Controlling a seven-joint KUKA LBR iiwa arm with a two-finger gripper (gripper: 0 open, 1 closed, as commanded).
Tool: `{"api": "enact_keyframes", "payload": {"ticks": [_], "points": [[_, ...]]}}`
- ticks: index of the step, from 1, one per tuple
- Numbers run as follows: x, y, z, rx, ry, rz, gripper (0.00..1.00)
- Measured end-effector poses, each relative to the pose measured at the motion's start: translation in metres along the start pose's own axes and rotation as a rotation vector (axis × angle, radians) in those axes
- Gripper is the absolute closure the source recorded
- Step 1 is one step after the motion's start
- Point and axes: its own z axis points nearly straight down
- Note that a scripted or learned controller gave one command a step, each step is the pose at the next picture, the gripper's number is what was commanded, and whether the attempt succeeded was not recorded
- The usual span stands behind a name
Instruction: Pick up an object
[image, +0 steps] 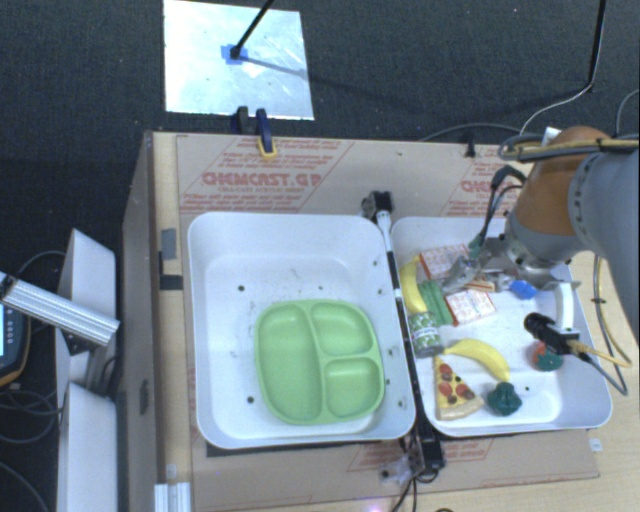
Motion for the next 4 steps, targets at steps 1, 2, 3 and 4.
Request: {"api": "enact_keyframes", "payload": {"ticks": [1,2,3,4], "points": [[0.006,-0.094,0.001,0.003,0.0,0.003,0.0],[0.04,-0.013,-0.001,-0.001,-0.006,0.004,0.0],[0.013,-0.027,0.001,0.003,-0.001,0.003,0.0],[0.013,-0.026,-0.01,0.001,-0.001,0.001,1.0]]}}
